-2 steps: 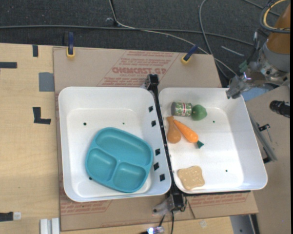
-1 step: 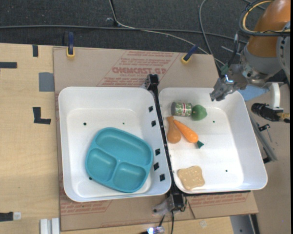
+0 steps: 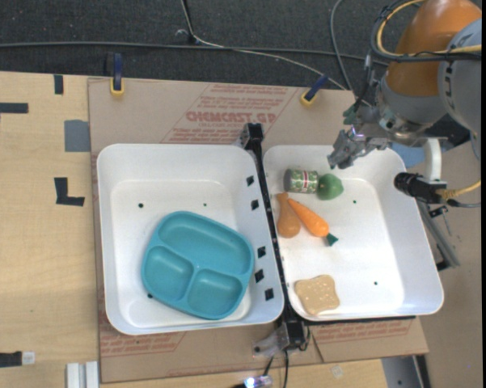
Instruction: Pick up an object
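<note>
**Inspector:** End effector (image 3: pixel 345 153) position first. It hangs over the far edge of the right bin (image 3: pixel 404 241), near that bin's upper wall, pointing down and toward the left of the view. Nothing lies between its tips. Whether they are spread or pressed together I cannot tell; they are too small and dark against the bin.

**Clerk:** And the nearest candidate?

**Inspector:** The small green can (image 3: pixel 302 181), lying on its side with a green round fruit (image 3: pixel 330 187) touching its right end. The pair sits just below and to the left of the end effector, near it but apart. The can's long axis runs roughly across the view, left to right.

**Clerk:** Other objects in that bin?

**Inspector:** An orange carrot (image 3: pixel 310 217) slanting down to the right, an orange-brown piece (image 3: pixel 288 218) touching it beside the divider, and a slice of bread (image 3: pixel 317 294) near the front wall, well apart from the end effector. The left bin (image 3: pixel 121 217) holds a blue divided plate (image 3: pixel 196 263).

**Clerk:** Arm pose?

**Inspector:** The arm (image 3: pixel 424 51) reaches in from the right, its orange band high above the bin's far right corner, wrist angled down and leftward.

**Clerk:** Judgement?

**Inspector:** A short descent toward the front left would bring it onto the can or fruit. Closing across the can's short axis looks the sounder choice; the touching fruit may get in the way.
</note>
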`<move>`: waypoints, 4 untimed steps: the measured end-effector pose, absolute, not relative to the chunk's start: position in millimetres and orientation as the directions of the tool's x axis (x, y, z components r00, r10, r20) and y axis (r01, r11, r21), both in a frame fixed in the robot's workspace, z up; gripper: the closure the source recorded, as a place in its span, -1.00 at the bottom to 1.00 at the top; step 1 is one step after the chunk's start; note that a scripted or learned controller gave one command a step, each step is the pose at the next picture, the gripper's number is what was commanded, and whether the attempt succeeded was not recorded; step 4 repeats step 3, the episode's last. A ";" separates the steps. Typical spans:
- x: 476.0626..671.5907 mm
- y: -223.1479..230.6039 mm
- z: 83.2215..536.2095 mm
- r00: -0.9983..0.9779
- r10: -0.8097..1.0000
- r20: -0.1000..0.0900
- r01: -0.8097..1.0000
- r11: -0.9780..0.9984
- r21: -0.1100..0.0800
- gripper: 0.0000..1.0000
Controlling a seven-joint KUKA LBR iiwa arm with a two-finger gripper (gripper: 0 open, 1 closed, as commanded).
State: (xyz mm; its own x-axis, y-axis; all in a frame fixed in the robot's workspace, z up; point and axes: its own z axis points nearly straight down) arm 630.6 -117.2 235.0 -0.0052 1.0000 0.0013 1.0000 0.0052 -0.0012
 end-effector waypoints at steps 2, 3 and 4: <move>634.0 3.9 238.3 -0.007 1.000 0.001 1.000 0.007 -0.001 1.00; 621.9 58.2 243.7 -0.007 1.000 0.002 1.000 0.007 -0.002 1.00; 621.9 58.2 243.7 -0.007 1.000 0.002 1.000 0.007 -0.002 1.00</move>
